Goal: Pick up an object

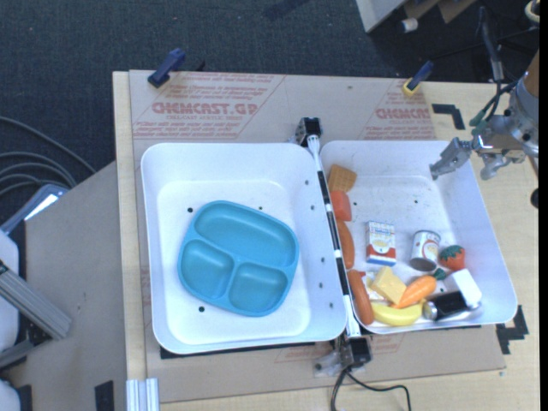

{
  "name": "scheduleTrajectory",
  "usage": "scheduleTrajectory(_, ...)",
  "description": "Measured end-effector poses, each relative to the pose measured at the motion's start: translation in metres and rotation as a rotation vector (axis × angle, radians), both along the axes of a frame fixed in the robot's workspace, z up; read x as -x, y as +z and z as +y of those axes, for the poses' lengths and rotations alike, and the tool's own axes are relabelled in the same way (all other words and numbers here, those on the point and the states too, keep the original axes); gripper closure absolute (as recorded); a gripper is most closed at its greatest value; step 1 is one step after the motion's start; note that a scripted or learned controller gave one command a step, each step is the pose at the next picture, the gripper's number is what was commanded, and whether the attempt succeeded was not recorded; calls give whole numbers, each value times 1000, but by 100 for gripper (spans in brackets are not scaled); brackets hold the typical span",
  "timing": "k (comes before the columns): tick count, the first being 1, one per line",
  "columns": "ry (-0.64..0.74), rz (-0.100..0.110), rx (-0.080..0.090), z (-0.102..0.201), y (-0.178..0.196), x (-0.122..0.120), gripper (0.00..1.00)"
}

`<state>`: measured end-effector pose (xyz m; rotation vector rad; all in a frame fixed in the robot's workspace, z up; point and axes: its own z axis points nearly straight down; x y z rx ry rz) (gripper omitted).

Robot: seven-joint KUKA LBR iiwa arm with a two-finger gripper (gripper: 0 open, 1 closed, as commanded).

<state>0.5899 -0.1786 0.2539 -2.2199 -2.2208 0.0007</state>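
The right bin holds several toy foods. A tan bread slice and red sausages lie along its left wall. A small carton, a can and a strawberry sit in the middle. Cheese, a carrot, a banana and a black-and-white bottle crowd the near corner. My gripper hangs over the bin's far right corner, open, with nothing between its fingers and apart from every object.
The left bin bears a blue divided plate. A black divider with clamps runs between the bins. Blue and yellow clips stand at the board's far edge. Cables lie off the bench at the left.
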Motion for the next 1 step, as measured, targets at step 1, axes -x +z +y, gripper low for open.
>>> scheduleTrajectory(1, 0, 1, 0, 42, -111, 37, 0)
